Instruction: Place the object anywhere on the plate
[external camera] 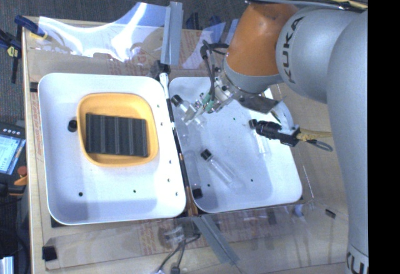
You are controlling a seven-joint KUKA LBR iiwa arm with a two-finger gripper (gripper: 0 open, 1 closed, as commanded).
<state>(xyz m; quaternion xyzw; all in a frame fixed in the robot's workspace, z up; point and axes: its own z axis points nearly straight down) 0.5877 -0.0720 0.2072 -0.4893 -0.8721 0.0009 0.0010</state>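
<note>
Gripper (209, 102) low in right white bin (284, 188) – can't tell its grip. Picking step; next, carry clear little tube (220, 169) left to yellow plate (94, 107).

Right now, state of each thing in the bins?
plate: yellow, flat in the left bin, dark ribbed block on it.
left bin: holds the plate.
vial: clear, black cap, lying flat in the right bin, not on the plate.
right bin: holds the vial.
gripper: over the right bin's far-left corner.

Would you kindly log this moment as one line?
gripper: over right bin, upper left | vial: lying in right bin | plate: yellow, in left bin | placement: not done
</note>
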